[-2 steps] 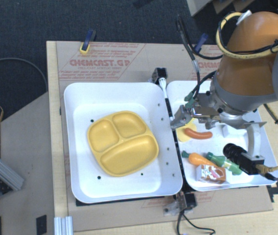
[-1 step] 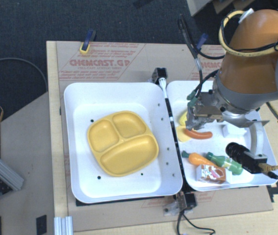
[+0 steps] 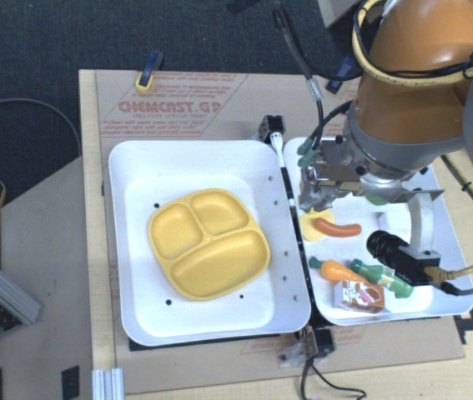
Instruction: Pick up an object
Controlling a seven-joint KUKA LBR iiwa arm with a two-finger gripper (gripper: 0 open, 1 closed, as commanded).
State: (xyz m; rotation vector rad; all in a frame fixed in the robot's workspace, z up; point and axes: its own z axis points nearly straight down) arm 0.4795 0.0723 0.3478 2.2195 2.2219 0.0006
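A grey robot arm with a broad orange band reaches in from the right, and its gripper [image 3: 314, 192] hangs low over the near-left part of the right bin [image 3: 449, 302], close to the divider between the two shallow white plastic bins. I cannot tell how the gripper is set, because the wrist blocks the tips from where I stand. Just beside and below it lie the candidates for picking: a small sausage [image 3: 337, 228], smooth and reddish-orange, resting on a flat yellow piece [image 3: 312, 226]; a toy carrot [image 3: 337, 270], orange and tapered; a green bottle-shaped toy [image 3: 384, 275]; and a little red-and-white printed box [image 3: 361, 295]. The left bin [image 3: 128, 173] holds a yellow divided plate [image 3: 209, 243], glossy moulded plastic with three compartments. This looks like the approach or descent before a grasp, with nothing visibly lifted. The next move likely calls for settling squarely over one small, rounded item, probably the sausage, which could roll or slip.
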